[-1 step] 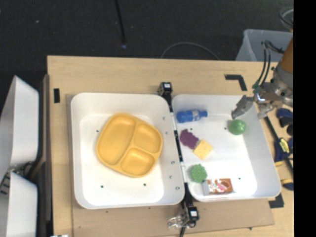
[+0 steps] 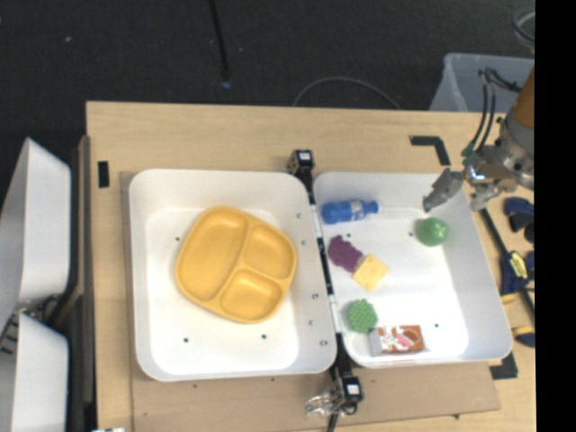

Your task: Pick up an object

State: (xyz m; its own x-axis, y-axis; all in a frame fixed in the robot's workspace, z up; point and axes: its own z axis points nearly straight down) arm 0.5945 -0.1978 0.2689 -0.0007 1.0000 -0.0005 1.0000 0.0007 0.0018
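Note:
The right bin (image 2: pixel 477 304) holds several small objects. They are a blue bottle (image 2: pixel 349 211) lying on its side, a purple lump (image 2: pixel 343 252), a yellow block (image 2: pixel 370 272), a bumpy green ball (image 2: pixel 361 315), a red and white packet (image 2: pixel 399 339) and a smooth green ball (image 2: pixel 432 232). My gripper (image 2: pixel 461 194) hangs over the bin's far right corner, just above and to the right of the smooth green ball. Its fingers are spread open and hold nothing.
A yellow divided plate (image 2: pixel 236 264) lies in the left bin (image 2: pixel 144 331). Blue and yellow tools (image 2: pixel 517 268) lie on the bench to the right of the right bin. A pale grey tub (image 2: pixel 468 79) stands at the back right.

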